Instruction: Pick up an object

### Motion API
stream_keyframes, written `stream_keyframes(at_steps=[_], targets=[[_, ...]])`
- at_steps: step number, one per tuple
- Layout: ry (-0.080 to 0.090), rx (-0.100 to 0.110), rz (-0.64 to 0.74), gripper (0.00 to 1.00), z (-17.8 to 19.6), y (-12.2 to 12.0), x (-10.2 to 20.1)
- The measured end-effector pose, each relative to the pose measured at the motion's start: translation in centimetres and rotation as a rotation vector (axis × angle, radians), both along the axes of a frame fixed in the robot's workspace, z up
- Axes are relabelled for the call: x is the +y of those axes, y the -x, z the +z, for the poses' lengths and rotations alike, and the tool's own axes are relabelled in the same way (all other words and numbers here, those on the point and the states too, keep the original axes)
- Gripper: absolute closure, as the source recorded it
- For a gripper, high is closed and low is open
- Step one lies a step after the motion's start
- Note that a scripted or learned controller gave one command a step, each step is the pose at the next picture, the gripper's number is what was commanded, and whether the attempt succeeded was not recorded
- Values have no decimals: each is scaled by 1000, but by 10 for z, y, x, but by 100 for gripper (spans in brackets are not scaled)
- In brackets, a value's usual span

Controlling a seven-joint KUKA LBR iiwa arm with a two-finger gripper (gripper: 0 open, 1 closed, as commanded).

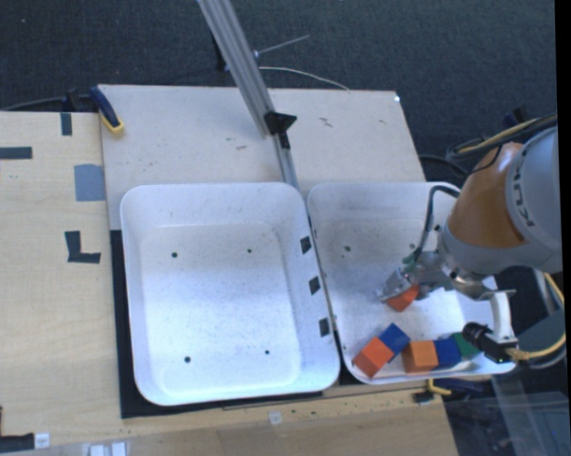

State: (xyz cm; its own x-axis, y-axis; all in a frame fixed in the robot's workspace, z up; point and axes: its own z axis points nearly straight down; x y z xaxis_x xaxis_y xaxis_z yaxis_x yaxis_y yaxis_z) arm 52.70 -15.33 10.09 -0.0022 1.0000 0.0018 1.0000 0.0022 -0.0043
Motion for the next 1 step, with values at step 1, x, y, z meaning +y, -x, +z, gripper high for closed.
stream_keyframes(at_steps=[1], targets=[[2, -8, 4, 100, -7, -10, 62]])
